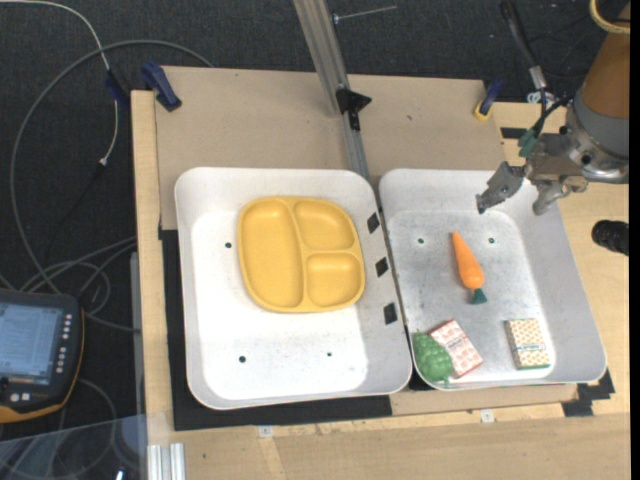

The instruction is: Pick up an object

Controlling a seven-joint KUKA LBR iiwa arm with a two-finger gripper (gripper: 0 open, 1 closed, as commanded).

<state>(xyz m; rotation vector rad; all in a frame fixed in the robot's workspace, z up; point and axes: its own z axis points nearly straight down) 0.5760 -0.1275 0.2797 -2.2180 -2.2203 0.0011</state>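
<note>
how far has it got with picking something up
Nothing looks picked up yet. The gripper hangs open over the far edge of the right bin with nothing between its fingers. The carrot, green item and two small boxes lie in the bin. Descending, closing and lifting remain.

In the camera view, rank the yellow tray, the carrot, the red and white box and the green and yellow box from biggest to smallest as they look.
1. Yellow tray, by far the largest.
2. Carrot, longest of the small items.
3. Red and white box and green and yellow box: they look about alike, so I won't rank them.
</note>
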